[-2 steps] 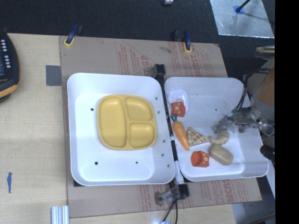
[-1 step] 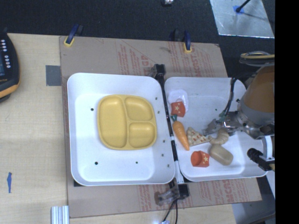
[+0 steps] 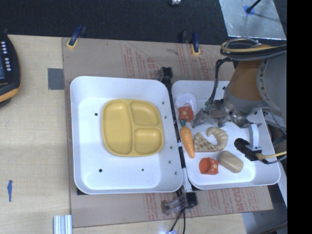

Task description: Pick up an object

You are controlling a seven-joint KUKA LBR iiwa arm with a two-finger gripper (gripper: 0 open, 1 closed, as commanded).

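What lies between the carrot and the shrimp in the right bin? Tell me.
In the camera view, a waffle-patterned wedge lies between the carrot and the shrimp, touching the shrimp's curl.

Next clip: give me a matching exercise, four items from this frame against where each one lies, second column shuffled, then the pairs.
Items:
1. yellow divided plate
2. carrot
3. red block with a star
4. gripper

Places:
A. near edge of the right bin
B. above the right bin's far half
C. middle of the left bin
D. along the right bin's left wall

Pairs: 1-C, 2-D, 3-A, 4-B
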